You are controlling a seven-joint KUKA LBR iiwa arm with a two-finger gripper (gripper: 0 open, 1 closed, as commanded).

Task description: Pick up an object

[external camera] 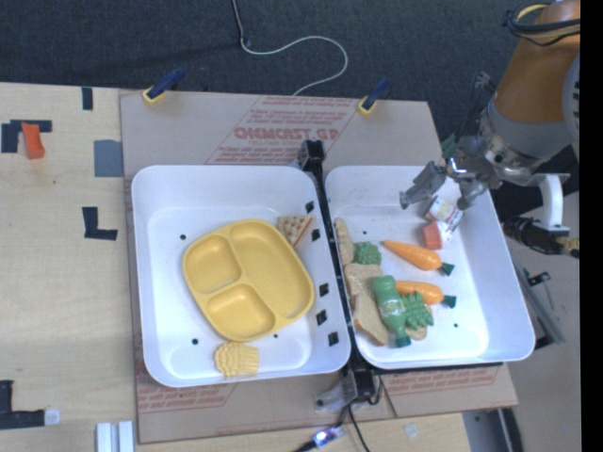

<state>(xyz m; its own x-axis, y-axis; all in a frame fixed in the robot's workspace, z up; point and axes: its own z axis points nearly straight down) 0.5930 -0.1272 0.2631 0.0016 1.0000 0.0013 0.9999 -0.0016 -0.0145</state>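
My gripper (431, 207) hangs over the upper part of the right bin (499, 290), its two fingers spread open with nothing between them. Just below the fingertips a small salmon-red block (432, 236) lies on the bin floor. Beneath it are an orange carrot (413, 253) and a second carrot (421, 292). A green toy (396, 311), a small green leafy piece (366, 252) and tan bread-like pieces (361, 285) crowd the bin's left side.
The left bin (160, 205) holds a yellow compartment plate (247, 279), a corn cob (236, 357) at its front and a waffle-like wedge (295, 226) near the divider. Both bins rest on cardboard (273, 130). A white cable (283, 45) trails at the back.
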